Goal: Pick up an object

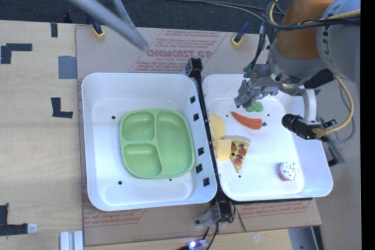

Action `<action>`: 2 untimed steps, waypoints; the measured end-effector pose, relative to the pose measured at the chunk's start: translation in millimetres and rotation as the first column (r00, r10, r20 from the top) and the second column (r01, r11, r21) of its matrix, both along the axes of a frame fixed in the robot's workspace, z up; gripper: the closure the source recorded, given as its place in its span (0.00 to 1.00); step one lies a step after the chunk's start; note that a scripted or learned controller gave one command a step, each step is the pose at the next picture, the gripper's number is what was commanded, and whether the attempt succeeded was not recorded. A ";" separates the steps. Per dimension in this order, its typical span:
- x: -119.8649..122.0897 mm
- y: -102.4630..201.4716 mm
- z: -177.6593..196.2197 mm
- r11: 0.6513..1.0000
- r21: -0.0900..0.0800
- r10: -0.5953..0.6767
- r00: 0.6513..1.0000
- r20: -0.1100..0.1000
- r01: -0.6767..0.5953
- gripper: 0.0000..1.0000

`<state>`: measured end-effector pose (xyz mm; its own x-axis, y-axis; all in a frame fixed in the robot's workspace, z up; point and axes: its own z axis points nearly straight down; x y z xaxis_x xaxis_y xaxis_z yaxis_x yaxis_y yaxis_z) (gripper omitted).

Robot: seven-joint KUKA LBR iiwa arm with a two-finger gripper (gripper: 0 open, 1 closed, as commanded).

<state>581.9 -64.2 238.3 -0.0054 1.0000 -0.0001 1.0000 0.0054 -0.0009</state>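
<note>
- Currently: arm [310, 20] comes in from the upper right of the frame, orange band on top, wrist hanging over the upper part of the right bin [304, 184].
- Gripper [246, 101] sits low over that bin, tips pointing down and left, just above a small green object [255, 107].
- Finger opening: cannot tell, the tips are dark and blurred against the bin floor. Nothing visibly clamped between them.
- Green object looks to be touching or right under the tips; contact can't be confirmed.
- Orange-red pepper-like piece [248, 120] lies just below the green object, centre-right of the frame, flat on the bin floor, long axis tilted.
- Pizza slice toy [238, 153] is lower, near the left wall of the right bin, point facing down.
- Yellow block [218, 137] sits beside the slice, against the divider between the bins, touching or overlapping the slice's crust edge.
- Small white round item with red dots [289, 170] is in the lower right of the same bin, well apart from the rest.
- Left bin [99, 96] holds a green compartment tray [157, 143], three sections, lying flat, roughly centred.
- Black cable-fed module [299, 125] hangs off the wrist on the right side, above the bin.
</note>
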 end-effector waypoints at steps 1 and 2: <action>-4.7 48.2 -13.8 1.000 0.000 -0.001 1.000 -0.002 0.001 1.00; 0.9 94.1 -15.7 1.000 0.001 0.001 1.000 -0.001 -0.001 1.00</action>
